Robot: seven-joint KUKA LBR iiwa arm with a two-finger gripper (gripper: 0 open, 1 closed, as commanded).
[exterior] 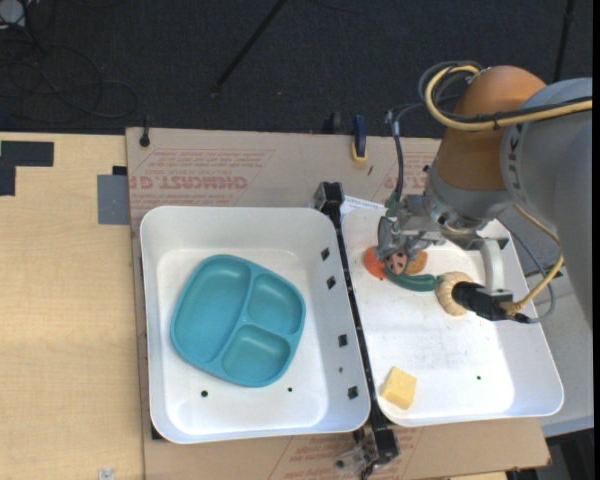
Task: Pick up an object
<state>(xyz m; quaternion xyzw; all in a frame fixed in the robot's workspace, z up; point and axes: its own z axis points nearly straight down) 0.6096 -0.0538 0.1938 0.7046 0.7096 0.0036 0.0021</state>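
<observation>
Hovering metal gripper (392, 253), jaw state unclear, over small orange object (376, 261) in glossy right bin (500, 383).

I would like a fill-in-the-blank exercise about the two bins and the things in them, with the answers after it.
1. The plate is ____ in colour.
2. The plate lies in the ____ bin.
3. The yellow block lies near the ____ edge of the right bin.
4. The gripper hangs over the ____ bin.

Answers: blue; left; front; right

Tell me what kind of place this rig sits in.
Likely a robotics lab: two white bins on a marked cardboard sheet, loose cables on dark floor, and toy-like items such as a teal divided plate.
</observation>
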